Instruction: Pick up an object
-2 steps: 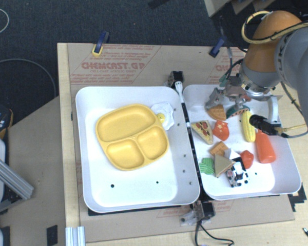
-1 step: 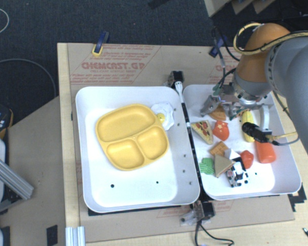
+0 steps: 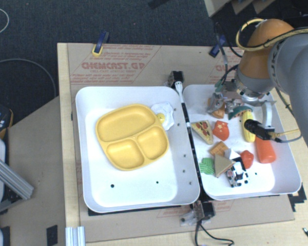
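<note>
Bins are sitting side by side on the bench, the left bin filling the middle of the frame and the right bin lying at the right. A yellow divided plate is resting in the left bin, tilted slightly, with a small white and yellow fried-egg toy touching its upper right corner. The arm is reaching in from the upper right, its orange band above the wrist, and the gripper is hanging low over the upper part of the right bin, among small mixed toys; how it is set cannot be told from here. Below it in the same bin are lying a pizza slice, a red tomato-like piece, a yellow banana and an orange-red block. Nearer the lower edge, a green piece, a tan wedge and a black-and-white item are clustering together.
</note>
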Action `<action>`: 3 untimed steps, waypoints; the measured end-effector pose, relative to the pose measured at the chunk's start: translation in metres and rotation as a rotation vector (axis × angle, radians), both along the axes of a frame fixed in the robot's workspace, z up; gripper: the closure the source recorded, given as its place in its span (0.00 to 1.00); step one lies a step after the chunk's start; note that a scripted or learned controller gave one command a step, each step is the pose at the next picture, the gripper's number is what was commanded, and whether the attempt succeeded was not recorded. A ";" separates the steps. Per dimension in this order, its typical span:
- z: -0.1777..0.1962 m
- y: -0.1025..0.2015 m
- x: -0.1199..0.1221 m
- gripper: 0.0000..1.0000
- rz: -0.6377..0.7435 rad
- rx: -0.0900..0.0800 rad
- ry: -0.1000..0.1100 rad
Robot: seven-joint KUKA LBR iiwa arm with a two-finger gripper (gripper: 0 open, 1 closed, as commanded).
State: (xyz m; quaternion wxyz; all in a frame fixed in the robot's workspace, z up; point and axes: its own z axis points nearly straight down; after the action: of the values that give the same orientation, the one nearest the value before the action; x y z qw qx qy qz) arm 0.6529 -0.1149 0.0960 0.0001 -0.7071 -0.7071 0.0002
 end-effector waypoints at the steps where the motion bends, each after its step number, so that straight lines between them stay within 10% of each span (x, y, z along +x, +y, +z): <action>1: 0.050 -0.008 0.005 1.00 0.000 -0.001 -0.007; 3: 0.131 -0.016 0.003 1.00 0.001 -0.001 -0.006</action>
State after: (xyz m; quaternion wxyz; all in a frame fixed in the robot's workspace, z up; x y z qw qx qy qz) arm 0.6555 -0.1308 0.2271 -0.0026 -0.7068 -0.7074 -0.0015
